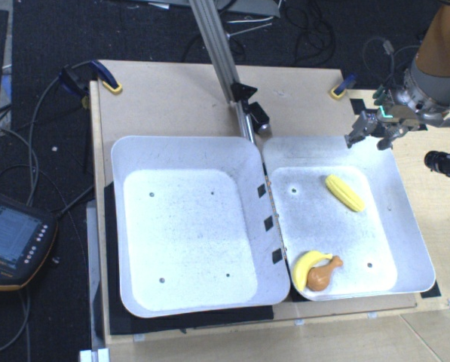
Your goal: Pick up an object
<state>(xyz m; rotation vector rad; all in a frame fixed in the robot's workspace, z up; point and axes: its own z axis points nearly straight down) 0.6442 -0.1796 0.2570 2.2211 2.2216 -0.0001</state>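
The gripper (pixel 369 136) hangs over the right bin's (pixel 405 225) far rim at about 1 o'clock, its fingers apart and holding nothing. In that bin a yellow corn cob (pixel 344 192) lies with its long axis from 10 to 4 o'clock. At the bin's 7 o'clock corner a banana (pixel 309 262) curls against a drumstick (pixel 321 274). The left bin (pixel 134 157) sits beside it on the worktop (pixel 172 96).

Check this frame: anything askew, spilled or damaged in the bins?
Nothing stands out. In the right bin, the corn cob lies apart, while the banana and drumstick touch near the front edge. The gripper hangs above its far rim.
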